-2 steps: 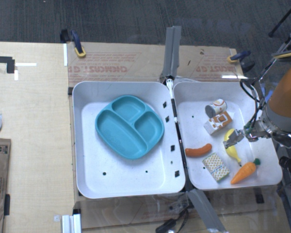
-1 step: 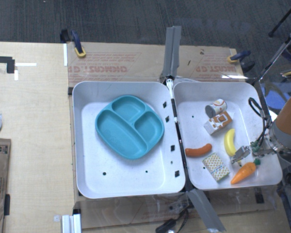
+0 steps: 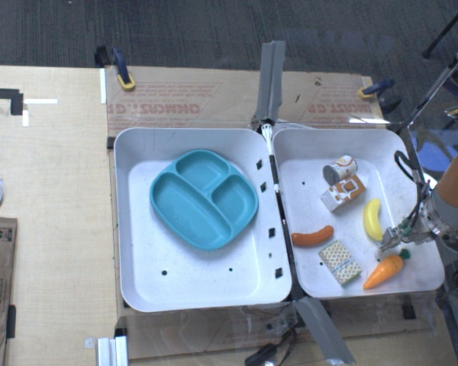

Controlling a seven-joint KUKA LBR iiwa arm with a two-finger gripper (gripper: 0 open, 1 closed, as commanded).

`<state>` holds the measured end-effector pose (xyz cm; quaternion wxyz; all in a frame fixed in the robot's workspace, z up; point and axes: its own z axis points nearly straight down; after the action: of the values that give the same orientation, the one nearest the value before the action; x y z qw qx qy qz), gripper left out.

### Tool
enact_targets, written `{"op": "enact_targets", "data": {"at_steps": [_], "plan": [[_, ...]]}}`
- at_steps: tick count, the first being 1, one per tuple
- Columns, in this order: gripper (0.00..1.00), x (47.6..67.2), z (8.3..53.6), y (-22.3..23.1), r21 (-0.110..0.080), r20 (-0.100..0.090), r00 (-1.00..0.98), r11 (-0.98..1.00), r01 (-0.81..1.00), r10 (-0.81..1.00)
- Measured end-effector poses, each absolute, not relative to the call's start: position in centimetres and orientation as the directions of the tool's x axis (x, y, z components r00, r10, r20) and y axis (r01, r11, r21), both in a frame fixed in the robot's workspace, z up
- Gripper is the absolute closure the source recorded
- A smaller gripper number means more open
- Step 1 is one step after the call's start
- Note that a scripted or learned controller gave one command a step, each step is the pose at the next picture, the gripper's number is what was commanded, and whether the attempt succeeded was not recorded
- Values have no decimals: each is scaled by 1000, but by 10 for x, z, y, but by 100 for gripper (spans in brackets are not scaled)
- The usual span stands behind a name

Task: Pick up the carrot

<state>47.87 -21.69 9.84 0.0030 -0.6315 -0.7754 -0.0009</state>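
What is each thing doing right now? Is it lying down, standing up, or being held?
carrot: lying in the right bin, near its front right corner, not held.
banana: lying flat.
sausage: lying flat.
patterned box: lying flat.
carton: on its side.
can: tipped over.
blue plate: flat, right way up, in the left bin.
gripper: just above the carrot's green end.

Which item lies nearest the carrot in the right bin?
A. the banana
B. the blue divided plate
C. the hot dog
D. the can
A. The banana lies just above the carrot by the bin's right side; the hot dog and can lie farther off.
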Motion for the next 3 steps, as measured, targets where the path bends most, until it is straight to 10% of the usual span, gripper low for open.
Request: {"op": "enact_targets", "data": {"at_steps": [1, 2, 3], "plan": [[0, 479, 98, -215, -4, 9, -205, 205, 979, 979], [100, 479, 107, -216, -3, 7, -202, 202, 979, 979], [0, 479, 107, -216, -4, 8, -203, 203, 979, 979]]}}
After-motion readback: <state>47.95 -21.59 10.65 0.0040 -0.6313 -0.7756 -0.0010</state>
